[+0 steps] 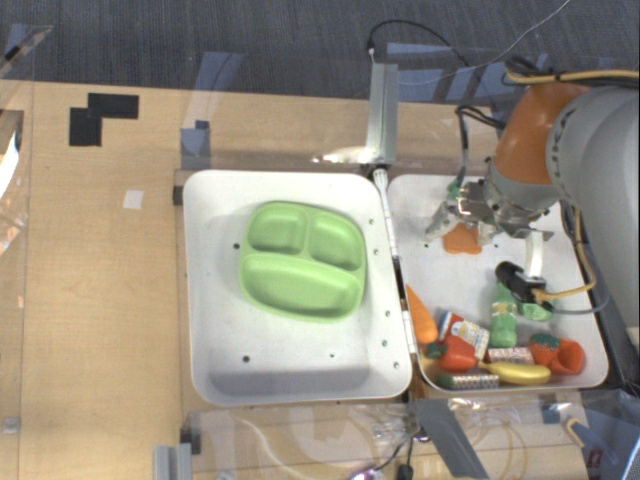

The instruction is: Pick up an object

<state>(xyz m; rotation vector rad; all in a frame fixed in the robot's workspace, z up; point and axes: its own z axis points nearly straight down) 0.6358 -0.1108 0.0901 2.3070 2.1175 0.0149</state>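
The two-finger gripper (462, 220) is hanging low over the far part of the right-hand shallow white bin (412, 200), with its metal fingers (440, 220) spread apart and angling down on either side of a small flat orange piece (461, 240). That orange piece is lying on the bin floor just under the fingertips; nothing is sitting between the fingers, so the claw is gripping nothing. It seems to be lining up on the piece, since the grey arm with its orange band (525, 138) is leaning in from the right and pointing the wrist straight down at it.

Around the orange piece the bin floor is lying bare, which is giving the fingers room to close without nudging anything. The bin's far wall and the divider rim are standing near on the left, so a sideways slip is looking risky there.

The other toys are crowding the near end of the same bin: an orange plastic carrot (421, 317), a yellow toy banana (517, 372), a green bottle-shaped toy (503, 322) and a red toy (457, 353).

In the left white bin (205, 298) a light green divided plastic plate (302, 259) is resting alone, well apart from the claw.
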